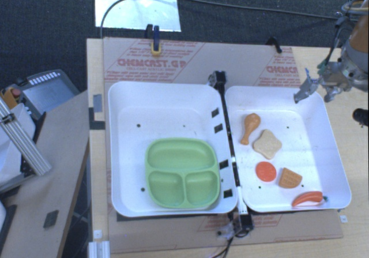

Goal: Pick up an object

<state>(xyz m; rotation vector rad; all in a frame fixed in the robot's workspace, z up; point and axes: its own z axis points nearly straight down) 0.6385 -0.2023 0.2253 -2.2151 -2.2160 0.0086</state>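
Open and empty, the grey two-finger gripper (314, 90) hangs over the right-hand shallow white bin (333, 135) at upper right; the tan plastic drumstick (249, 127) lies lower left, long axis near-vertical in frame.

A robotics lab or test workshop is showing here. Two shallow white bins (173, 101) are sitting side by side on a cardboard-covered bench (190, 58), over dark carpet (46, 14). Black cables (242, 4) are trailing across the floor, an aluminium rail (23, 141) is lying at left, and plastic toy food (267, 144) is resting in one bin.
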